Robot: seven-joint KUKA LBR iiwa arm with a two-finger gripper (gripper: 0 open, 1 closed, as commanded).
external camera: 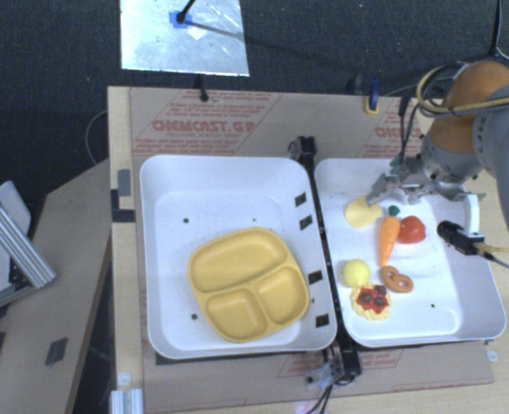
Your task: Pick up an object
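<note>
On cardboard-covered bench (237, 119), two white bins (164, 231), dark carpet (47, 50), jaws unreadable.

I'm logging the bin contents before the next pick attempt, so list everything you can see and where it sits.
Left bin: 1, white, left half of bench.
Divided tray: 1, yellow, three compartments, in left bin.
Right bin: 1, white, right half of bench.
Toy carrot: 1, orange with green top, middle of right bin.
Toy tomato: 1, red, just right of the carrot.
Pale yellow piece: 1, upper left of right bin, kind unclear.
Toy lemon: 1, yellow, left side of right bin.
Toy pretzel: 1, brown, below the carrot.
Toy pizza slice: 1, yellow with red topping, near front.
Gripper: 1, grey, over the right bin's upper part, above the carrot top.
</note>
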